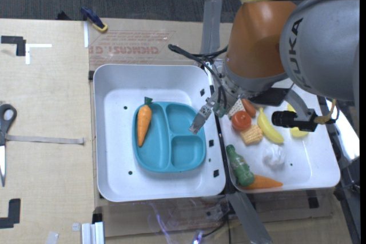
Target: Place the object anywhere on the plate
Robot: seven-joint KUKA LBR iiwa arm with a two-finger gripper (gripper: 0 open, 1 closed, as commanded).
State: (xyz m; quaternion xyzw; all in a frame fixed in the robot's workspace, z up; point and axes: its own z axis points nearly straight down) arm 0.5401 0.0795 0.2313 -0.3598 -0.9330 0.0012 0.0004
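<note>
Checking the left bin (108,140), we find the carrot (143,123) already lying in the left compartment of the blue plate (186,151). The gripper (201,118) hangs over the plate's right edge; we cannot tell its state. We judge 1 risk: a low sweep could nudge the plate and roll the carrot off.

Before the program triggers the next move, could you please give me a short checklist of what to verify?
1. Carrot lies in the blue plate's left compartment: ok.
2. Plate sits flat in the left bin: ok.
3. Gripper over the plate's right edge, nothing seen in it: ok.
4. Jaws open or shut: cannot tell.
5. Other toys, such as the banana, lie in the right bin: ok.
</note>
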